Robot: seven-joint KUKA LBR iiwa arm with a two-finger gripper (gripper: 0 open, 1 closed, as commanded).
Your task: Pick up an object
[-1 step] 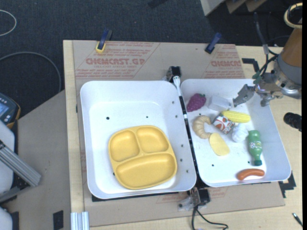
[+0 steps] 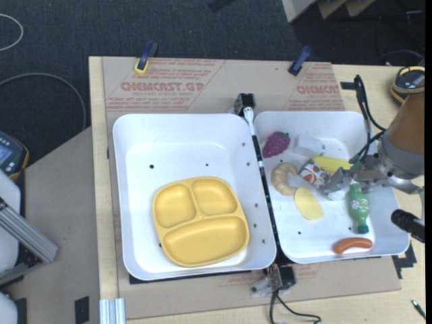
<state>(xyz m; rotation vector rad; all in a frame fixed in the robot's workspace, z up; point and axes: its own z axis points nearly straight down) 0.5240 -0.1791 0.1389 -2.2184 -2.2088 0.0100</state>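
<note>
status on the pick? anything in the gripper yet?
Done: the arm has reached into the right bin. In hand: the gripper sits low among the clutter by the red-and-white can and green bottle; whether it holds anything can't be told. Left: a confirmed grasp and lift. The yellow tray lies in the left bin.

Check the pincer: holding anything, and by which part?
Cannot be told. The pincer sits low in the right bin among the red-and-white can, yellow piece and green bottle; no object is clearly gripped.
</note>
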